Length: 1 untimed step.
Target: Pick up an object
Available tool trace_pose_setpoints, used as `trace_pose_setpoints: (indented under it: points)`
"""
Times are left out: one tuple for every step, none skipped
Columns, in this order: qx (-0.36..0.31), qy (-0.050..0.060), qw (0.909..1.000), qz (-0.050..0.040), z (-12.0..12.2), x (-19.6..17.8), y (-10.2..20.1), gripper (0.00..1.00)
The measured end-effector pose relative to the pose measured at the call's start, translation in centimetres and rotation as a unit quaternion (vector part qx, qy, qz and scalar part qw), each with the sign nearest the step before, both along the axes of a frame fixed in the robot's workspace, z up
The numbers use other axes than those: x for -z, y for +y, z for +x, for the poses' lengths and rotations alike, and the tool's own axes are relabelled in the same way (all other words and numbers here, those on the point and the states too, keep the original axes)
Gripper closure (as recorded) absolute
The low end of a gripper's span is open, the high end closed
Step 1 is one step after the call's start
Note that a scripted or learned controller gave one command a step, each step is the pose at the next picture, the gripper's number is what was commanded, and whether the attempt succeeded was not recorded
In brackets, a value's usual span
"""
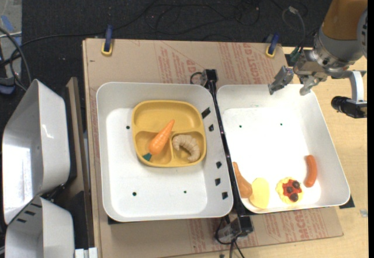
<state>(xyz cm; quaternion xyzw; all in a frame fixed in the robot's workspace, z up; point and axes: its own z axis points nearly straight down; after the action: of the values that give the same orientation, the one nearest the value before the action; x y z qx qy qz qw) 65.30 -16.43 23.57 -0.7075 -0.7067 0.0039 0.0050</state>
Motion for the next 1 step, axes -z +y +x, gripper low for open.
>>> trace_pose_setpoints:
  points:
    - [-0.001, -0.006, 1.0000, -0.0011, 0.26, -0.81, 0.04, 0.00]
